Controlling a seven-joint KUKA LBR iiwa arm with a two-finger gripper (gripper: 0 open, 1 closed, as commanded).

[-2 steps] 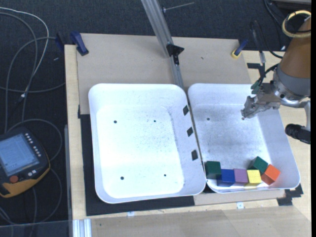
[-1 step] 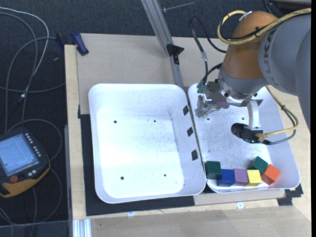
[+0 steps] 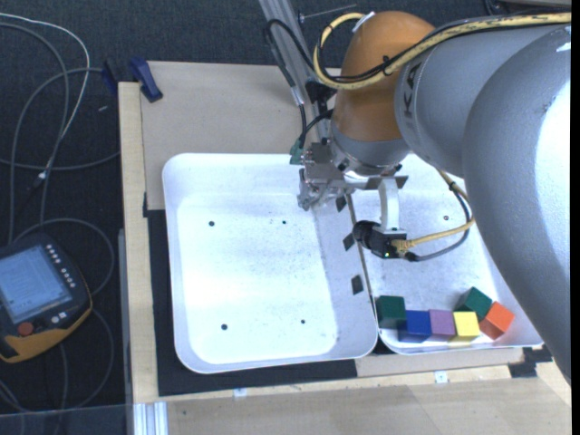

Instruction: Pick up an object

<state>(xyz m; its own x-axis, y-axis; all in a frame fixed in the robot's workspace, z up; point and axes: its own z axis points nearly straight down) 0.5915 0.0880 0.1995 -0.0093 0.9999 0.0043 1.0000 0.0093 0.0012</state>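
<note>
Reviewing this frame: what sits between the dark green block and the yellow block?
In the camera view, a blue block and a purple block sit between the dark green block and the yellow block.

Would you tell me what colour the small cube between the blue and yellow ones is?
Light purple cube, seen in the camera view.

No readable text; teach pendant (image 3: 36, 293) screen lit, its content too blurred.
</note>
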